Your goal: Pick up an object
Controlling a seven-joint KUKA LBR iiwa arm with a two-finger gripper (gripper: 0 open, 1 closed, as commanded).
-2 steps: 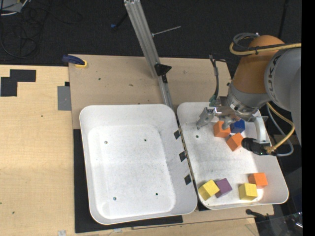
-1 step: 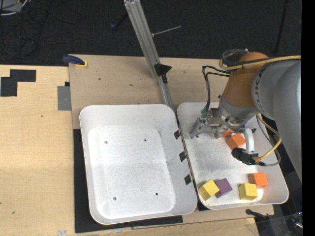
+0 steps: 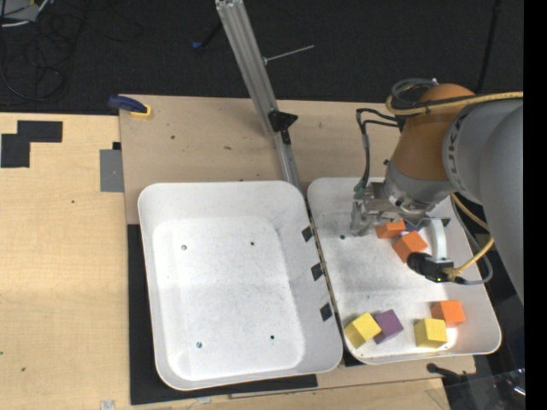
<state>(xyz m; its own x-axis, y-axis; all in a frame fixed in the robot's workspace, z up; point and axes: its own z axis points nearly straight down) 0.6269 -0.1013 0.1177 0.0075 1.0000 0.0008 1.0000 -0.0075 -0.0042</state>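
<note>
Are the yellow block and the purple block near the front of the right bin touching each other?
Touching: the camera view shows the yellow block pressed against the purple block, no gap between.

Worktop (image 3: 197, 139): you see pale wood with black shapes at its left edge.
Aluminium rail (image 3: 254, 67): it slants down from the top toward the gap between the bins.
Blue-and-yellow clamp (image 3: 130, 105): it sits at the worktop's back left corner.

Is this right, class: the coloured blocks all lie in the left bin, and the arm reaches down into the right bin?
Not quite. The camera view shows the blocks, such as the purple block and a yellow block, in the right bin, not the left bin. The rest holds: the arm reaches down into the right bin.
</note>
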